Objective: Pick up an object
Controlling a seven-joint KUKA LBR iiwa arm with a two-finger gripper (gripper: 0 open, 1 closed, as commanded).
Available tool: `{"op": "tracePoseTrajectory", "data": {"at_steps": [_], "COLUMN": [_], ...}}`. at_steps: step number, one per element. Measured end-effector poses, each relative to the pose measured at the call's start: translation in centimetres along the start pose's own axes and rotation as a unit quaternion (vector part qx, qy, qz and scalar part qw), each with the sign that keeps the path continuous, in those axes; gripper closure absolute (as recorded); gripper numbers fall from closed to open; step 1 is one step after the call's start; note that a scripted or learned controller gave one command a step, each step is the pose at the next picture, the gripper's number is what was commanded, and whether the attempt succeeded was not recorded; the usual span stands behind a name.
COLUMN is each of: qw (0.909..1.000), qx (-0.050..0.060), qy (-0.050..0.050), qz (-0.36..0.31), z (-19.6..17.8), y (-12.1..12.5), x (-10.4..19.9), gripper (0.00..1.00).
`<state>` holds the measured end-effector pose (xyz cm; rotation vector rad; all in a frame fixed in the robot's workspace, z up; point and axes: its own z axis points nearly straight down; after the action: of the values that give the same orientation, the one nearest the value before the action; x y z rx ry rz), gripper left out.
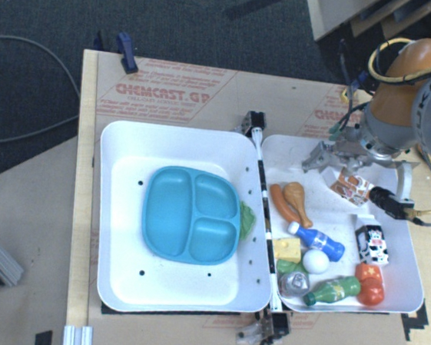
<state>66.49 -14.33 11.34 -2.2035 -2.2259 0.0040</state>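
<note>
Objects for picking lie in the right bin (413,268), crowded toward its near half. My pincer (333,160) hangs over the far corner of that bin; I cannot tell its state, since the grey metal fork under the wrist is too small to read.

Hazards, as I judge them:
- The nearest item, a crinkled foil-like packet (351,186), lies just beside the pincer. Thin, flat and glossy, it may slip or fold.
- The orange drumstick toy (292,203) is rounded and smooth, and may roll off on contact.
- The blue-and-white bottle (320,242), white ball (316,261), yellow block (287,250) and green bottle (333,290) are touching or nearly so; a descent there could catch two at once.
- The red tomato toy (371,284) and the black-and-white carton (372,244) sit close to the wall, which may block one side.

The left bin (120,196) bears a matte blue divided plate (192,215), hard plastic, with something green (247,221) at its edge.
</note>
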Motion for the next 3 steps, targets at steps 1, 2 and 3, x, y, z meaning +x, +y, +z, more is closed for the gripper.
{"op": "tracePoseTrajectory", "data": {"at_steps": [1, 2, 3], "qw": [0.9999, 1.0, 0.9999], "qx": [-0.015, -0.005, -0.012], "qy": [-0.005, -0.003, -0.004], "qz": [0.004, 0.005, 0.004], "z": [1.5, -3.2, 1.0], "y": [-3.2, -2.4, -5.5], "x": [4.2, -0.2, 3.6], "gripper": [0.0, 0.0, 0.0]}}
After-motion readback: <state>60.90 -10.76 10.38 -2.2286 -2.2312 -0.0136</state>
